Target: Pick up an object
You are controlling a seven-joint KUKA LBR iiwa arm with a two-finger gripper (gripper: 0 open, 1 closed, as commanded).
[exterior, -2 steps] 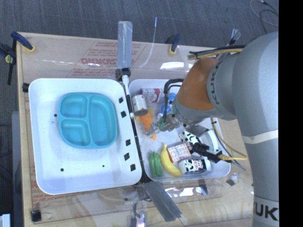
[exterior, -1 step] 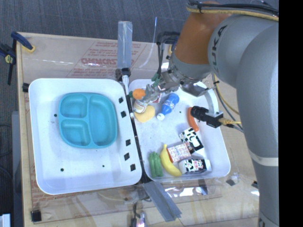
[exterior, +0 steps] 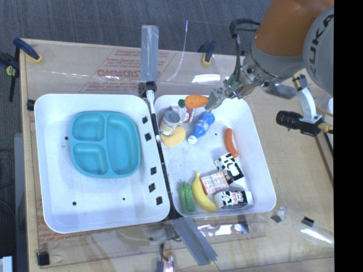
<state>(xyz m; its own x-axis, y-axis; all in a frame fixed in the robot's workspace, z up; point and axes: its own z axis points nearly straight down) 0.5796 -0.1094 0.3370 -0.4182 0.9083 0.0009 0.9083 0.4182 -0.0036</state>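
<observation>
My gripper [exterior: 217, 97] hangs over the back edge of the right bin [exterior: 258, 152], just right of an orange toy [exterior: 196, 101] and above a blue bottle [exterior: 201, 126]. Nothing shows between its fingers. The right bin also holds a small can [exterior: 169, 119], a yellow piece [exterior: 176, 136], a red sausage [exterior: 229, 141], a banana [exterior: 201, 195], a green vegetable [exterior: 186, 196] and black-and-white cartons [exterior: 228, 167].
The left bin [exterior: 51, 197] carries a blue divided plate [exterior: 106, 143]. A grey post [exterior: 150, 55] stands behind the divider between the bins. Clamps sit along the bench's back edge. A black camera mount [exterior: 298, 122] sticks out at the right.
</observation>
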